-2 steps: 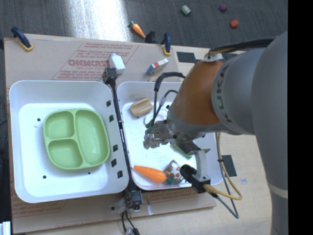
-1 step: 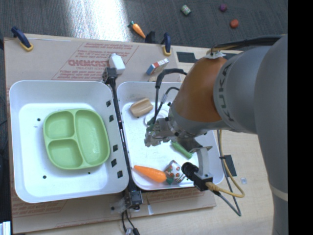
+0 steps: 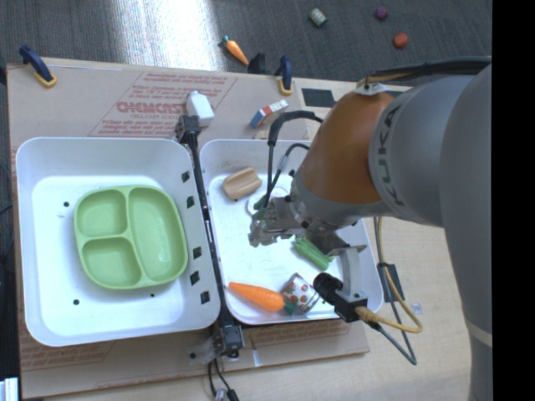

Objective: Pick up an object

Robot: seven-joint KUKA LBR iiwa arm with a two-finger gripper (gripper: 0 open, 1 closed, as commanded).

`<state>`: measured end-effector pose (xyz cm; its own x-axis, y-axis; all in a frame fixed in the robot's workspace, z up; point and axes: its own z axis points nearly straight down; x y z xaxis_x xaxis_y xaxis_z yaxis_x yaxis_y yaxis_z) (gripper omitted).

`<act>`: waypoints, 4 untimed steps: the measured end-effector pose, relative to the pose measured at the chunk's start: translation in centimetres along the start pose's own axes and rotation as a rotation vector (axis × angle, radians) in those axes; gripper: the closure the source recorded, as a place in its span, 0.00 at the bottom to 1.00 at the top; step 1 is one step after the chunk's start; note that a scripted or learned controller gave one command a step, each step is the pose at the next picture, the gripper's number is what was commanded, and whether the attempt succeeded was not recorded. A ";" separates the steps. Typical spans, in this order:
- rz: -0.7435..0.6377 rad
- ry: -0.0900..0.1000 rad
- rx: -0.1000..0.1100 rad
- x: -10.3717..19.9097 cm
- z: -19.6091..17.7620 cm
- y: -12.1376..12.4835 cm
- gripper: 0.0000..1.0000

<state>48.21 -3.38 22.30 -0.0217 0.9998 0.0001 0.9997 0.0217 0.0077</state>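
Arm: the grey KUKA arm [image 3: 435, 149] reaches in from the right, its orange band [image 3: 347, 153] hanging over the right bin.
Hand: the hand [image 3: 266, 226] sits low over the middle of the right bin, pointing toward the left; whether it is apart or together cannot be told from this slanted view, and nothing shows gripped in it.
Right bin: a shallow white bin [image 3: 219, 161] with several small things lying on its floor.
Tan block: a tan, bread-like piece [image 3: 241, 183] lies in the upper left part of the right bin, near the hand but apart from it.
Carrot: an orange toy carrot [image 3: 257, 296] lies near the front edge of the right bin, its green end pointing right.
Spotted cube: a small white cube with coloured spots [image 3: 298, 291] lies just beside the carrot's green end.
Green piece: a green object [image 3: 313, 252] lies to the right of the hand, partly under the arm's wrist.
Left bin: a second white bin [image 3: 38, 161] stands beside the right one, touching it along a black seam.
Plate: a light green divided plate [image 3: 129, 236] with three compartments lies in the middle of the left bin.
Tabletop: the cardboard-covered tabletop [image 3: 125, 98] carries both bins; blue-and-yellow clamps [image 3: 38, 65] grip its far edge.
Floor: another small carrot [image 3: 235, 50] and a few small toys [image 3: 318, 17] lie on the dark carpet beyond the tabletop.
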 end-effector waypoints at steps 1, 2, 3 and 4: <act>-0.005 0.000 -0.002 0.0 -1.0 0.1 1.00; -0.011 0.000 -0.005 0.1 -2.1 0.3 1.00; 0.014 -0.001 0.008 7.3 -0.8 0.7 1.00; 0.016 -0.002 0.010 -3.1 3.1 -0.7 1.00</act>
<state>47.61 -6.46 19.15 -0.0052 1.0000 -0.0018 1.0000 0.0052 -0.0025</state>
